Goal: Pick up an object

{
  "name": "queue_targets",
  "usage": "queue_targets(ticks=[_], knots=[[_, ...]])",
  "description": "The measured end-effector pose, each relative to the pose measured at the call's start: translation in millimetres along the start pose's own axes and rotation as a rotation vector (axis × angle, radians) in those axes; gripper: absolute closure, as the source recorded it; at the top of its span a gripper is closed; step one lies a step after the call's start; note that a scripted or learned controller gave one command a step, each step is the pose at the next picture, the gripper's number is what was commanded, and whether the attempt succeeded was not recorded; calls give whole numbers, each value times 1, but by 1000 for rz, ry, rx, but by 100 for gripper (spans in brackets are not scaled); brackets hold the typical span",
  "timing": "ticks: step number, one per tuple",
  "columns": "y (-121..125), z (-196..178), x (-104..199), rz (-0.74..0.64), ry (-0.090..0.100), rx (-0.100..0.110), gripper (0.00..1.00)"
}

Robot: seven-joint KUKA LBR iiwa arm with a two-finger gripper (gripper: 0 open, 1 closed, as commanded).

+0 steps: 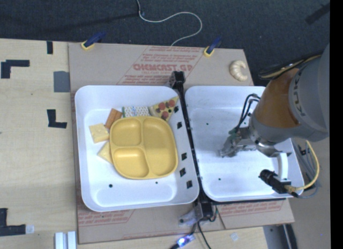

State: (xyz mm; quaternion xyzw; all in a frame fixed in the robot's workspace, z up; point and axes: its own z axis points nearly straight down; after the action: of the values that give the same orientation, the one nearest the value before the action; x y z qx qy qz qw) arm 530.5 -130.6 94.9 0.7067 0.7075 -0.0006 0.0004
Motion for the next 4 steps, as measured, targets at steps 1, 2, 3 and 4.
queue_targets(ticks=[1, 2, 3, 4], knots=[[-5, -59, 6, 0, 2, -1, 100], [2, -105, 2, 0, 1, -3, 100], [3, -130, 2, -1, 1, -1, 100], [20, -130, 52, -4, 2, 1, 100]])
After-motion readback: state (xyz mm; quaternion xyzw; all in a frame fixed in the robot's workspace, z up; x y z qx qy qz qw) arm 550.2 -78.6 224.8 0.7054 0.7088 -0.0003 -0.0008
